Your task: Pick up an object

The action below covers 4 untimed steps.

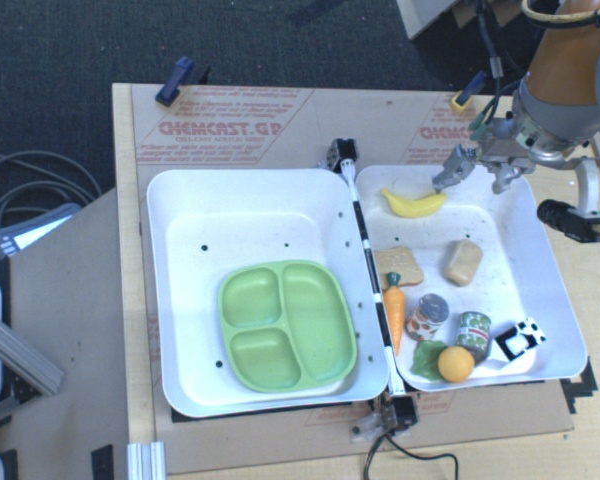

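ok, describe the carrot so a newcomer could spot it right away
Look in the right bin, along its left wall beside the divider between the two bins. The carrot lies lengthwise just below the bread slice, left of two small cans. It is the only long, thin orange item with a green top.

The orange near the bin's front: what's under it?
The orange rests partly on a green leafy item in the right bin. What lies directly beneath the orange is covered.

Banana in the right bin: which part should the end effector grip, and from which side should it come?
Probably the banana's thick middle, coming straight down from above. It lies flat, alone on the bin floor, curved with tapering ends, so fingers closing across its narrow width should seat best. The end effector hovers just to its right.
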Motion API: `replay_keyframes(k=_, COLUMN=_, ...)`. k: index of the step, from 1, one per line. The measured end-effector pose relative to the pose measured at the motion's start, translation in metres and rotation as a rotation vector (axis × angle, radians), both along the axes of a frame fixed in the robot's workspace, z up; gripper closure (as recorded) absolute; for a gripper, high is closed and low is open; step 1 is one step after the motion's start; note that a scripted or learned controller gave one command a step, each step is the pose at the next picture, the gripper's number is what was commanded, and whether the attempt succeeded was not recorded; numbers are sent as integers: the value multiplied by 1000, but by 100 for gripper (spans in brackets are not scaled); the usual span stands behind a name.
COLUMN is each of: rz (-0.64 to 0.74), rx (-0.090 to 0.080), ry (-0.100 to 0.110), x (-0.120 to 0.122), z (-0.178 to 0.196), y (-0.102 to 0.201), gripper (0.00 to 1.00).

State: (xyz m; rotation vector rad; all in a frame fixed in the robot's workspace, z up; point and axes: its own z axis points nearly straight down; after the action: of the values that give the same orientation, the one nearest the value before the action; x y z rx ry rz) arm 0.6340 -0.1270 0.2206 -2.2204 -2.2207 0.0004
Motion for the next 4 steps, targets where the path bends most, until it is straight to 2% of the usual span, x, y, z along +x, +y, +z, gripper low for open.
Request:
replay_keyframes(k=1, rz=-1, rx=-1, ry=2, x=-40, z=-118, y=-44, gripper=0)
replay_keyframes(k=2, rz=-1, rx=0, ry=0, x=-77, z=-136, y=-23, gripper=0)
replay_keyframes(k=3, rz=1, rx=0, ry=-3, x=8, z=-135, y=15, gripper=0)
replay_keyframes(k=4, rz=-1, rx=-1, ry=1, x=-40, z=-136, y=4, gripper=0)
